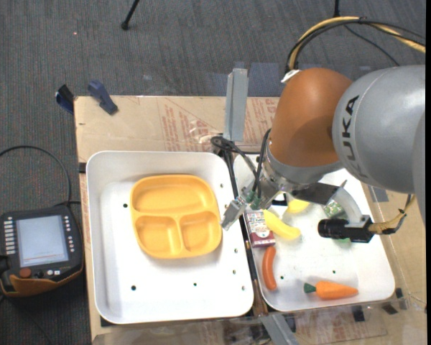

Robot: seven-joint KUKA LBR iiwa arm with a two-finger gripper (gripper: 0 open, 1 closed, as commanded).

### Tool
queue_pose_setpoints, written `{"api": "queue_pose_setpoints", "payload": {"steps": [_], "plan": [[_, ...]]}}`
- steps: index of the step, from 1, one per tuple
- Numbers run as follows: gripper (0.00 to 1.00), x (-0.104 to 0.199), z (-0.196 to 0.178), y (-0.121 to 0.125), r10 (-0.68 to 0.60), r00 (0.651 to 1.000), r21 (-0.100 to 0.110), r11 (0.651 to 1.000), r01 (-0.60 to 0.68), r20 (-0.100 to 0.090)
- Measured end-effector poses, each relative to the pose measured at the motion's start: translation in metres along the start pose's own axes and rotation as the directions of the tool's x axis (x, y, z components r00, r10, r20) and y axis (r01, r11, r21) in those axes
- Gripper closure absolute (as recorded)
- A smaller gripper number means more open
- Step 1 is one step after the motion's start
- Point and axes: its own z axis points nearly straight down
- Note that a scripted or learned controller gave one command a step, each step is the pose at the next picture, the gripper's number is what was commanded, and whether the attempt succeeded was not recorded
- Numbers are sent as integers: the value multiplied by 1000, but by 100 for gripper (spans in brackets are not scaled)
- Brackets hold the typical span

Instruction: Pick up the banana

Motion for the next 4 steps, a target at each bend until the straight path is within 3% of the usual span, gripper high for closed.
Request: {"api": "queue_pose_setpoints", "payload": {"steps": [1,2,3,4], "plan": [[0,-71,31,-45,129,992,0,992,-129,-1],[0,-97,30,-32,270,963,-1,963,-270,-1],[0,-62,30,11,340,940,0,940,-340,-1],[0,-63,8,3,297,955,-1,955,-297,1]]}}
